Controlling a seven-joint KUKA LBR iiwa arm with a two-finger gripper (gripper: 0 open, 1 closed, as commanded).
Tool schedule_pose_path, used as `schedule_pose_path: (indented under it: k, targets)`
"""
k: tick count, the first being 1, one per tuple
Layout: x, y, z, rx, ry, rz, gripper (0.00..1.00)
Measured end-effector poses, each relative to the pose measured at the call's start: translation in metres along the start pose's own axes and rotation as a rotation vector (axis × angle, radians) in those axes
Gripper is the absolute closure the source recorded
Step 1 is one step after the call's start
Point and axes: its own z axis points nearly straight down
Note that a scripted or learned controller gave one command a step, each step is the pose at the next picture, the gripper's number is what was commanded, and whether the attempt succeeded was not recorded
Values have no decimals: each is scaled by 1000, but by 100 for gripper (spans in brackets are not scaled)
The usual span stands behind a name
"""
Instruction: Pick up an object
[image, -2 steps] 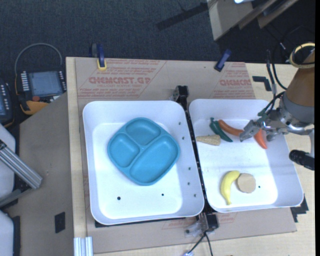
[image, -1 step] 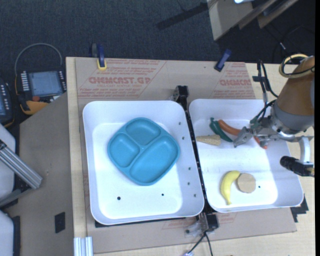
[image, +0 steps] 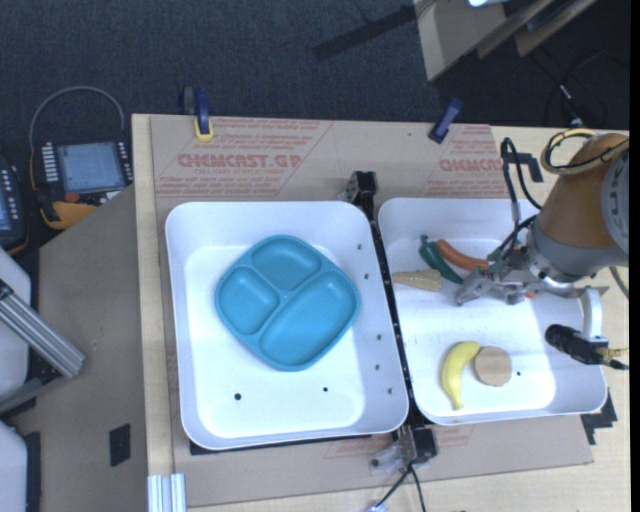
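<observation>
1. Arm enters from the right, gripper (image: 478, 290) low in the right bin (image: 520, 400), upper middle part
2. Fingers (image: 470, 293) point left, spread a little apart, nothing seen between them
3. Orange and green carrot toy (image: 450, 255) lies just above the fingertips, near the bin's upper left
4. Tan stick-like piece (image: 415, 281) just left of the gripper, close to the left wall
5. Yellow banana (image: 457, 372) and round tan disc (image: 492, 366) touch, lower in the same bin
6. Left bin (image: 200, 400) holds a blue divided plate (image: 287, 300)
</observation>
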Motion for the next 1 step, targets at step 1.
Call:
schedule_pose_path:
  k: [1]
  targets:
    - [0, 1, -13, -6, -2, 0, 100]
